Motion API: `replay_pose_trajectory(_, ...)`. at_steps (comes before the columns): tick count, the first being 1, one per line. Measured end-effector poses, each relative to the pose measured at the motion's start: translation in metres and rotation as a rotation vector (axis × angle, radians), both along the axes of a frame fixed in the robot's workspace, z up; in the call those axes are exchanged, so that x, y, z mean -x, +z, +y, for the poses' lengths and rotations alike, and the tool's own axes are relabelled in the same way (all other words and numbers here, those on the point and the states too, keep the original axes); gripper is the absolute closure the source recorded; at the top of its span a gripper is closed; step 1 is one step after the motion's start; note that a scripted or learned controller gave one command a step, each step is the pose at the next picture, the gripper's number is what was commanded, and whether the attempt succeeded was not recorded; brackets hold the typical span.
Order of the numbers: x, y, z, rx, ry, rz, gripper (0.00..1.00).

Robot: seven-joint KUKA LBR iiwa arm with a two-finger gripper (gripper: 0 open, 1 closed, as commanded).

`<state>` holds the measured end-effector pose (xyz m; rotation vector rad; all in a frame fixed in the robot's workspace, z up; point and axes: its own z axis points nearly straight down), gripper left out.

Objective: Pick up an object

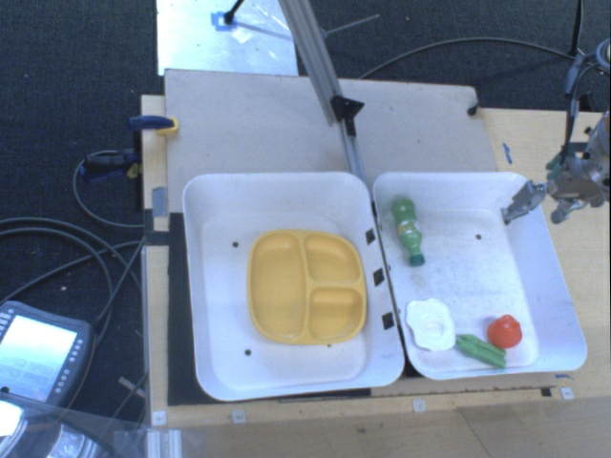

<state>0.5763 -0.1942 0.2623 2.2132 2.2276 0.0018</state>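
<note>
The right bin (pixel 535 256) holds a green bottle (pixel 408 230) lying near its far left corner. A white flat piece (pixel 431 323), a green pod (pixel 480 350) and a red tomato (pixel 505 331) lie along its near edge. My gripper (pixel 539 208) hangs over the bin's far right rim, well away from these objects. Its fingers are open, with nothing between them.
A yellow divided plate (pixel 307 285) lies in the left bin (pixel 215 284). A grey pole (pixel 315 46) slants over the bench from the top. Cables and a tablet (pixel 33 351) lie on the floor to the left.
</note>
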Motion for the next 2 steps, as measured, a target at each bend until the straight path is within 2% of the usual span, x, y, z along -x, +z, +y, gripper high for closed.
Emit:
replay_pose_trajectory(1,0.000,0.000,0.000,0.000,0.000,0.000,0.00)
replay_pose_trajectory(2,-0.003,-0.057,0.001,0.000,-0.005,0.005,0.00)
